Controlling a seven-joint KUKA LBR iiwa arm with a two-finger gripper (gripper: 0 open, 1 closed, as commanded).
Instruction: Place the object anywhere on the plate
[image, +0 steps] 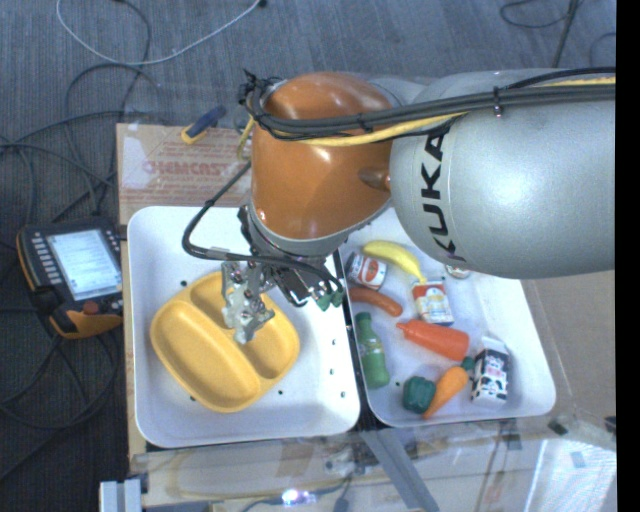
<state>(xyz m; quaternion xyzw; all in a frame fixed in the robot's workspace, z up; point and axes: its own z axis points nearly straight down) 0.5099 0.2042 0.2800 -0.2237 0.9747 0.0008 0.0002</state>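
A yellow divided plate (215, 350) lies in the left white bin (165, 240). My gripper (246, 308) hangs over the plate's upper right compartment, under the orange wrist band (310, 160). I cannot make out any object in it from this angle. The candidate objects lie in the right bin (530, 385): a banana (397, 258), a red can (368, 270), a sausage (376, 300), a green bottle (373, 352) and an orange carrot (436, 340).
The right bin also holds a small carrot (448, 390), a green pepper (417, 394), a small carton (490, 375) and a red-and-white packet (432, 303). A teach pendant (75, 270) sits left of the bench. The big grey arm (510, 170) covers the bins' far right.
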